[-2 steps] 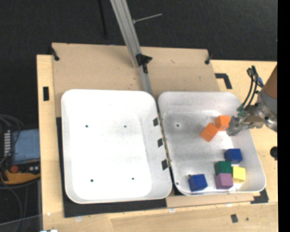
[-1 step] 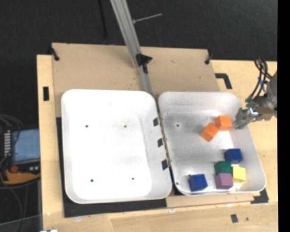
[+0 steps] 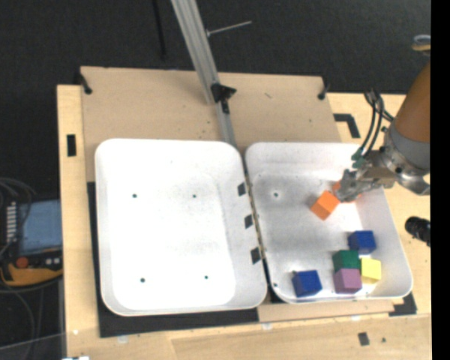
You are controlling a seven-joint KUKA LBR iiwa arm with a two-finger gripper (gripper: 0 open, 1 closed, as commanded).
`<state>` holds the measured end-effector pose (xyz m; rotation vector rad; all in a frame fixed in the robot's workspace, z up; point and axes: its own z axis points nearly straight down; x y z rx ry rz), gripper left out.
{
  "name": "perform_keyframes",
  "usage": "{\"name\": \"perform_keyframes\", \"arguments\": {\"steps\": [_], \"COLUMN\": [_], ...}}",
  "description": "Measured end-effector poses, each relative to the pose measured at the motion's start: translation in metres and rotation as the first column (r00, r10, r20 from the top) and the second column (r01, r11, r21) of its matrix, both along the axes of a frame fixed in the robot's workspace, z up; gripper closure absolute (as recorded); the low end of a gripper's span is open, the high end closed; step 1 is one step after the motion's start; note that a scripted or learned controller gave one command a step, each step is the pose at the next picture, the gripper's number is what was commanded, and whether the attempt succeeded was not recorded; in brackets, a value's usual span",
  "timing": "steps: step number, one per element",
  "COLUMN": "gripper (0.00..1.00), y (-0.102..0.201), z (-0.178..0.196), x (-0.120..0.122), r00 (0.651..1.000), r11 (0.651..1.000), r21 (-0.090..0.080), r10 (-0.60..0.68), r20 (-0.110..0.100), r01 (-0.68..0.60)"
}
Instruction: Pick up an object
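An orange block (image 3: 325, 205) lies tilted in the upper middle of the right bin (image 3: 285, 163). My gripper (image 3: 347, 187) comes in from the right and sits just above and to the right of that block, touching or nearly touching its upper corner. The view does not show whether the block is gripped. Other blocks cluster in the bin's lower right: a blue one (image 3: 362, 241), a green one (image 3: 346, 259), a yellow one (image 3: 370, 269), a purple one (image 3: 347, 280) and a second blue one (image 3: 307, 283) further left.
The left bin (image 3: 105, 201) lies beside the right one, with small black clips (image 3: 249, 221) along their shared edge. A slanted metal post (image 3: 199, 40) rises behind the bins. A blue box and cables (image 3: 37, 231) sit off the bench's left side.
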<state>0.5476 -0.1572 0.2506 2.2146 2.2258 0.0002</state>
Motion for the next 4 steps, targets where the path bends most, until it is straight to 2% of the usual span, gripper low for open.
{"name": "perform_keyframes", "arguments": {"steps": [4], "gripper": [1.00], "y": [0.195], "z": [0.013], "x": [0.042], "r00": [1.000], "r11": [1.000], "r21": [0.001], "r10": [0.001], "r20": [0.000], "r01": [-0.001]}}
